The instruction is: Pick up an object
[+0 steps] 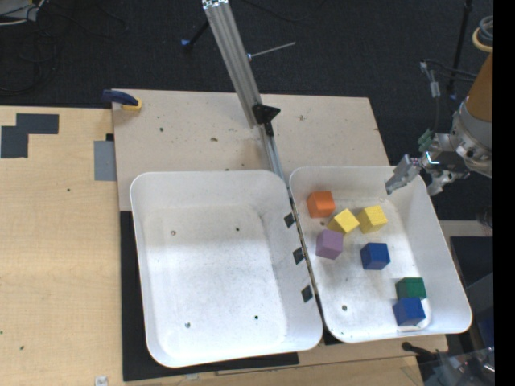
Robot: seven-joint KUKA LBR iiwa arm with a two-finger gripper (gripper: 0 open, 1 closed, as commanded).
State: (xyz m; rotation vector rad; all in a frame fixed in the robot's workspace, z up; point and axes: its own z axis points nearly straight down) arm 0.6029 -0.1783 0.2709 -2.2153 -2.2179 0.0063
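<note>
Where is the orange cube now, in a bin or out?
In: the small orange cube sits on the floor of the right shallow white bin.

Two bins sit side by side on the bench, the left bin beside the right bin, which holds seven blocks: five clustered toward its far left part, two touching near its front right corner, the gripper above its far right rim.
</note>
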